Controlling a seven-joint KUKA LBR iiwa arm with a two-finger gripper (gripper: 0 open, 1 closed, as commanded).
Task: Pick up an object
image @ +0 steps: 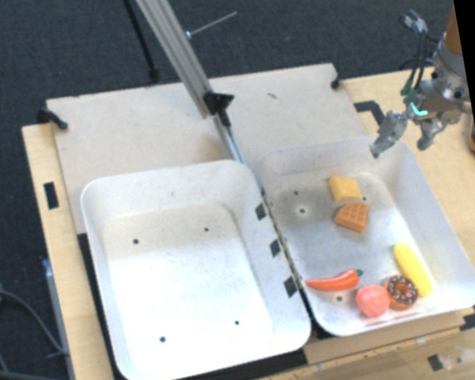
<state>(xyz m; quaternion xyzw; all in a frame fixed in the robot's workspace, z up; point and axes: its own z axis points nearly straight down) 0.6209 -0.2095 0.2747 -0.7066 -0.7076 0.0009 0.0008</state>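
Note:
My gripper (406,135) hangs at the right bin's (431,205) far right corner, open, its two grey fingers spread with nothing between them. Inside that bin lie a yellow block (344,188) and a waffle-like orange piece (352,216) near the middle. Along the near side sit a red-orange chili (333,282), a pink ball (374,301), a chocolate doughnut (402,291) and a yellow banana (413,269). The block is the closest object, down and to the left of the fingers.
The left bin (104,208) sits beside the right one, their rims meeting at the centre. A slanted metal pole (179,49) rises behind the bins. Cables (3,308) lie on the floor at the left.

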